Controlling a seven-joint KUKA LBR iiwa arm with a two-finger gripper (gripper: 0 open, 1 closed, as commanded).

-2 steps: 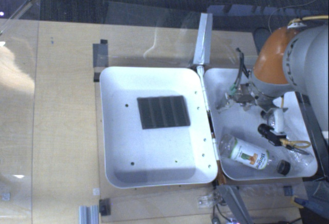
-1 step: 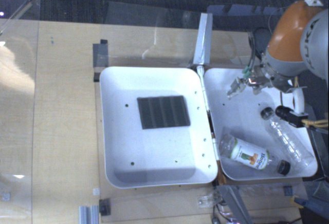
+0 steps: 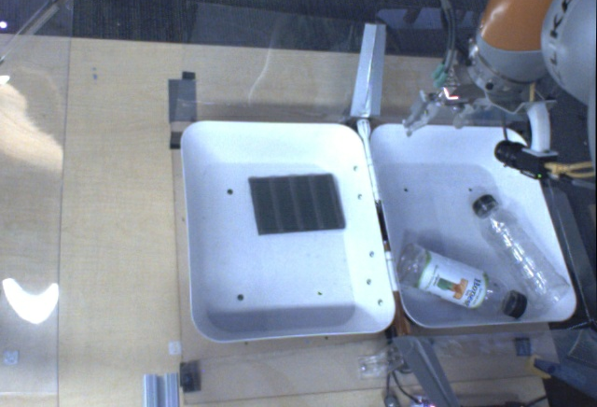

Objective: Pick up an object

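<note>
Two-finger gripper (image 3: 438, 106) of the grey, orange-banded arm (image 3: 532, 4) above the far edge of the right shallow white bin (image 3: 410, 181), nothing between its tips; opening impossible to judge. In that bin, near corner: crumpled clear plastic bottle with a white-and-green label (image 3: 454, 280), on its side. Just beside it: clear unlabelled plastic bottle with a dark cap (image 3: 518, 246), also lying down. On the left shallow white bin's (image 3: 215, 302) floor: dark ribbed rectangular pad (image 3: 297, 203), flat.
</note>
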